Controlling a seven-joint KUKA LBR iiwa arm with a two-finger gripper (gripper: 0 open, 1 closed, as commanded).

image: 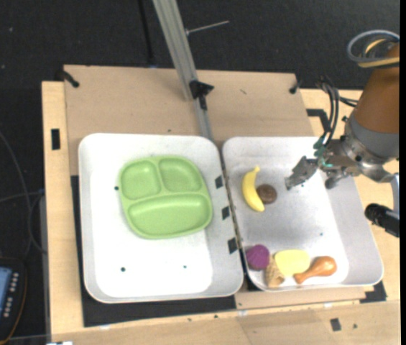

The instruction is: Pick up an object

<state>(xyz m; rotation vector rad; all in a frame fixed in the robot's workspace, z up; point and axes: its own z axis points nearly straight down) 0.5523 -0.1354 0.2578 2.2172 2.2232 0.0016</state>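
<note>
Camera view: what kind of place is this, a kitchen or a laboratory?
Probably a robot test bench, not a kitchen: two white bins sit on a wooden bench, toy food such as a banana lies loose, and a robot hand reaches in.

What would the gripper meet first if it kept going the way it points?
Probably the small brown round object beside the yellow banana; the gripper points left toward it, though its height above the right white bin is unclear.

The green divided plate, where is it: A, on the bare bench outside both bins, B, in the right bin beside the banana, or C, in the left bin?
C: the green divided plate lies inside the left bin, while the banana lies in the right bin.
</note>
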